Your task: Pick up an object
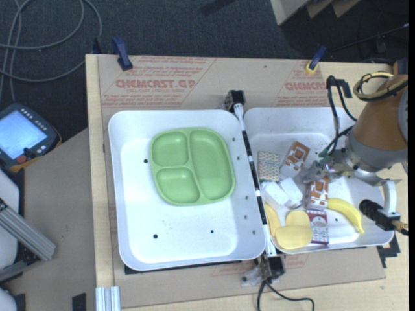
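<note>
packets (pixel 316 203) partly hidden beneath the claw (pixel 320 171).

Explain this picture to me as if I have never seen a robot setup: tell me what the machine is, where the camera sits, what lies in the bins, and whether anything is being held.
There is a single picture, taken by a camera fixed above a workbench and looking down at a slant. The grey machine with an orange band at the right is a robot arm; its gripper, a two-finger claw, is low over the right bin. That bin holds a jumble: a banana, a yellow round piece, and several small printed packets. The left bin holds a green divided plate. The claw sits among the packets, but the picture is too coarse to tell whether it has gripped anything.
</note>
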Action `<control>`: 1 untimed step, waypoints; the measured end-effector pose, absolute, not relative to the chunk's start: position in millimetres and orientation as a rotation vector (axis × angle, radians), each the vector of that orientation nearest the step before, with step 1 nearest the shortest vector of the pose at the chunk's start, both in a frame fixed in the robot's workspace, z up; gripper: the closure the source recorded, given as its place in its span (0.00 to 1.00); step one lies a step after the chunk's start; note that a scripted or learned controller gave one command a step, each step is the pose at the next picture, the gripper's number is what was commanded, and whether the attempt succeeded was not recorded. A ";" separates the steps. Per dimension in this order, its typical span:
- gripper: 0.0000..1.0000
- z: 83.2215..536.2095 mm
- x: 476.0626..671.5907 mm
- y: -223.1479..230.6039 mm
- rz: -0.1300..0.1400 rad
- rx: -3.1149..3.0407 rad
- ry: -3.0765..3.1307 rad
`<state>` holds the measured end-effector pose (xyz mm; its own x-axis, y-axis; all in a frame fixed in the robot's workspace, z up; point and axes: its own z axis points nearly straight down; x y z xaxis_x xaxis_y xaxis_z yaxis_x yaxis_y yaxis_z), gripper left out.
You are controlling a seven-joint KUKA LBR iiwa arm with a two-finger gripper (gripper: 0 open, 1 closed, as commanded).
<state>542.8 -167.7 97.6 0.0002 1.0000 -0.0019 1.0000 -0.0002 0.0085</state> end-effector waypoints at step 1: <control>1.00 161.4 504.4 -122.6 0.000 2.221 2.224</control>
